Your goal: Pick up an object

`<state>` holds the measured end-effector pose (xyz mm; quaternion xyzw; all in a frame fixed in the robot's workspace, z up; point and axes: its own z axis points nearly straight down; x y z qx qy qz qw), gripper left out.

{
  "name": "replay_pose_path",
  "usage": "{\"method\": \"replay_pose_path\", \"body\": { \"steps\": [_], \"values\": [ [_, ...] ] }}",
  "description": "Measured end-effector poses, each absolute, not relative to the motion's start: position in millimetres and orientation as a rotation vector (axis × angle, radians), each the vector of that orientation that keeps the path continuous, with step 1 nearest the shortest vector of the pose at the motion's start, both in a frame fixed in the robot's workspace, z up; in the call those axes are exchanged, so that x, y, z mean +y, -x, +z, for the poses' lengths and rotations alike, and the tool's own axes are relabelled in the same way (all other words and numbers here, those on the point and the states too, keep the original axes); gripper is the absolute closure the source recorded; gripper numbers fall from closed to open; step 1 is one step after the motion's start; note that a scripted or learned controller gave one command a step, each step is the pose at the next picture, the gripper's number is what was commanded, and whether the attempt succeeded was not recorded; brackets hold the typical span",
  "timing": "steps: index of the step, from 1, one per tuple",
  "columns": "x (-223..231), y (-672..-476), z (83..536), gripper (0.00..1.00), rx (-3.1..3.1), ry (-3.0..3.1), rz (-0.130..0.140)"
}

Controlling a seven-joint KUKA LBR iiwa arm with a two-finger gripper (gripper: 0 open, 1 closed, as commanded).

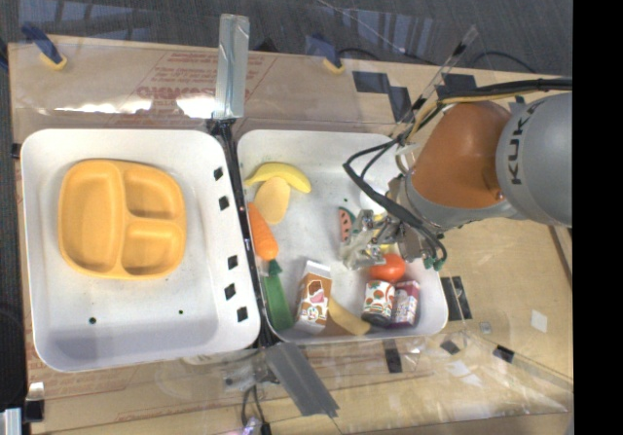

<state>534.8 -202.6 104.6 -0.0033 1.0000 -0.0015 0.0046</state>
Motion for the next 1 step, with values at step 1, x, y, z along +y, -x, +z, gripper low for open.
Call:
{"method": "replay_pose_path", "body": {
  "steps": [1],
  "values": [
    [-202.2,-534.7,104.3,0.00,3.133,0.011,-0.004]
  ]
}}
